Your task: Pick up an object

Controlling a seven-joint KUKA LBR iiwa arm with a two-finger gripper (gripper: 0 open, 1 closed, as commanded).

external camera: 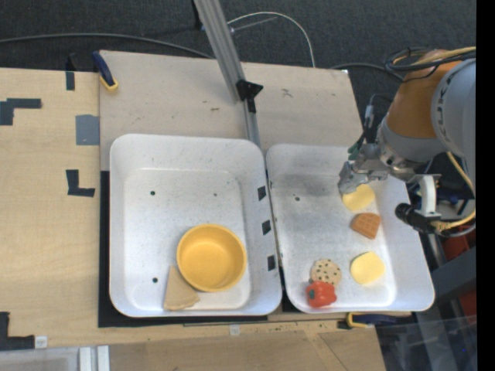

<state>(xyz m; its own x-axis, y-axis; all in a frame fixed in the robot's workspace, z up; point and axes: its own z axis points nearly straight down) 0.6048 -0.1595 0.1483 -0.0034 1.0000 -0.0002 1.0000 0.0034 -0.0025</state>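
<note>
Even, bright overhead light, soft shadows, slightly grainy, mild blur.

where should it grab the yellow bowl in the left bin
Grip the yellow bowl by its rim, coming straight down with one finger inside and one outside. It sits upright and open, too wide to span. Use the rim's far side; a tan wedge crowds its near-left edge.

The gripper (354, 181) hangs low in the right bin (309, 230), touching a pale yellow piece (359, 199). Below this piece lie a brown wedge (366, 225), a yellow disc (367, 268), a cookie (326, 270) and a red piece (321, 294).
</note>
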